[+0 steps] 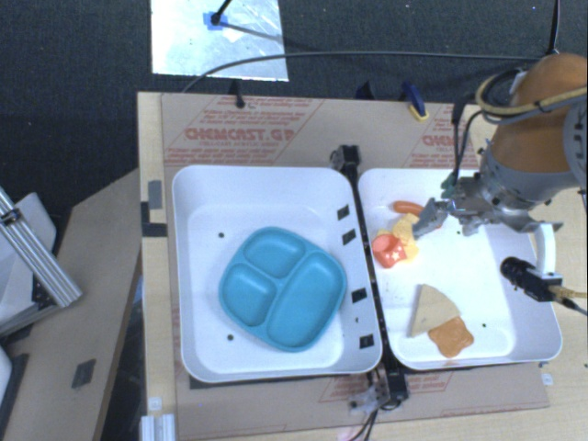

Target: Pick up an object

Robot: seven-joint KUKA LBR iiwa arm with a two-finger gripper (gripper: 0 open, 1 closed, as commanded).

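Both bins (276, 186) look like smooth, faintly glossy white plastic. The blue divided tray (282, 288) in the left bin is matt plastic. Printed brown cardboard (241, 131) lies under the bins. At far left, a crinkled metallic foil sheet (218, 24) shines.

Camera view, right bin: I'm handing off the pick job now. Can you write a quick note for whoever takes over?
Gripper: low in the right bin, at its upper left, holding nothing that can be seen.
Objects, all in the right bin: small orange piece just left of the gripper; red and yellow toy below it; tan wedge and orange-brown piece, touching, near the front.
Left bin: blue divided tray.
Done: arm is over the objects.
Left: grasp one object and lift it.
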